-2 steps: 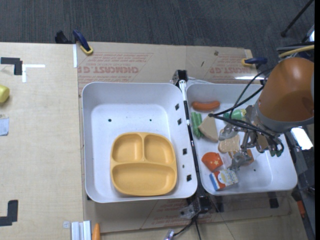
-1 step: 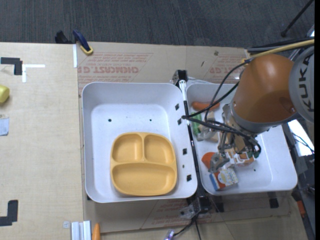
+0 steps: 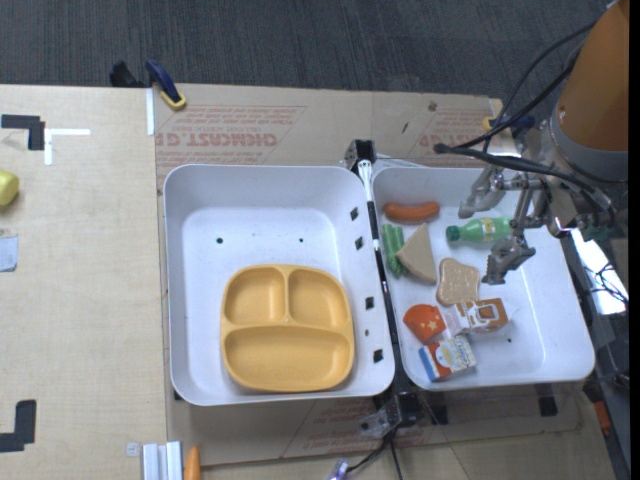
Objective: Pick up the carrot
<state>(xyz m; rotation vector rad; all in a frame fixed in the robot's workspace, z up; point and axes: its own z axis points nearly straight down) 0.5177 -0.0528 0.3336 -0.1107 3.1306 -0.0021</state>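
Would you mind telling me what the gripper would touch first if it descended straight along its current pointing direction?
Probably the bare floor of the right bin, just right of the toast slice; the gripper hangs above that spot, though depth is hard to judge.

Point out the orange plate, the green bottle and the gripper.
orange plate [image 3: 288,328], camera view, on the divider ridge.
green bottle [image 3: 478,231], camera view, on its body.
gripper [image 3: 497,233], camera view, midway between the fingertips.
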